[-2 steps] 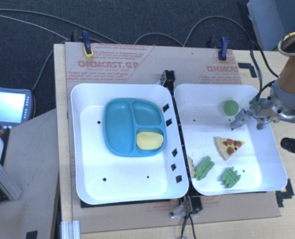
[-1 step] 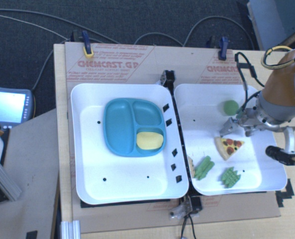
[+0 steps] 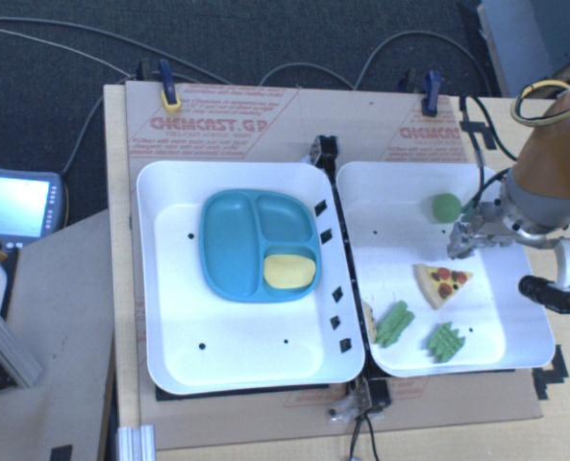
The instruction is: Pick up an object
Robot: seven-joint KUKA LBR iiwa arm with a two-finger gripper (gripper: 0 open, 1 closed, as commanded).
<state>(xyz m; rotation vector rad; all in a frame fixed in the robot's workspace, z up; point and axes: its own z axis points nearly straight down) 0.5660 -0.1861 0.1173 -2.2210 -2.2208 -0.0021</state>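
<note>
My gripper (image 3: pixel 462 240) hangs low over the right bin (image 3: pixel 381 200), reaching in from the right edge. It sits just right of and below a green ball (image 3: pixel 445 206) and just above a pizza slice toy (image 3: pixel 442 283). Two green leafy toys lie nearer the front: one (image 3: pixel 393 324) at the bin's left, one (image 3: pixel 445 341) to its right. Nothing is visibly held.
The left bin (image 3: pixel 169 286) holds a blue divided tray (image 3: pixel 229 248) with a yellow object (image 3: pixel 289 271) in its lower right compartment. A black divider strip (image 3: pixel 331 248) runs between the bins. Clamps (image 3: pixel 168 86) hold the cardboard at the back.
</note>
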